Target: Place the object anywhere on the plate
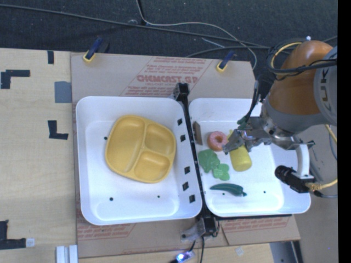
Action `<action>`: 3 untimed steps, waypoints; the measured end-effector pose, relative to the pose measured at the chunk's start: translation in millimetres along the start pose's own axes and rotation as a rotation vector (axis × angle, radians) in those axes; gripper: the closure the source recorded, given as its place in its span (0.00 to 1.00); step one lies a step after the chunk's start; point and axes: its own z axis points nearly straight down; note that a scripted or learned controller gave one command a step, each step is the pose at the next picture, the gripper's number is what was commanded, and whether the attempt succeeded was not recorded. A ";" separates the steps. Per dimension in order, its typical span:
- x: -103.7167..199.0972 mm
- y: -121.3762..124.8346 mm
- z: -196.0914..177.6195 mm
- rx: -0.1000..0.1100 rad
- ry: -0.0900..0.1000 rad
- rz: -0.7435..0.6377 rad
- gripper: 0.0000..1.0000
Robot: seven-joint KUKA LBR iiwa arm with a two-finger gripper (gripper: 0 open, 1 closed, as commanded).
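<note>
Your yellow plate (141,148) in the left bin (88,163) carries nothing yet, so the whole transfer is left. In the right bin (285,199), the pincer (239,141) sits just above the yellow cylinder (241,159), possibly touching it; I cannot tell how it is set.

Wooden bench (33,163), cardboard sheet (159,75), apparently under two white bins (88,201)

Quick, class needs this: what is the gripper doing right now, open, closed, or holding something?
Gripper: above the yellow cylinder in the right bin; open or closed cannot be told.
</note>
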 end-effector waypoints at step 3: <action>159.5 -18.7 17.8 0.002 -0.002 0.001 1.00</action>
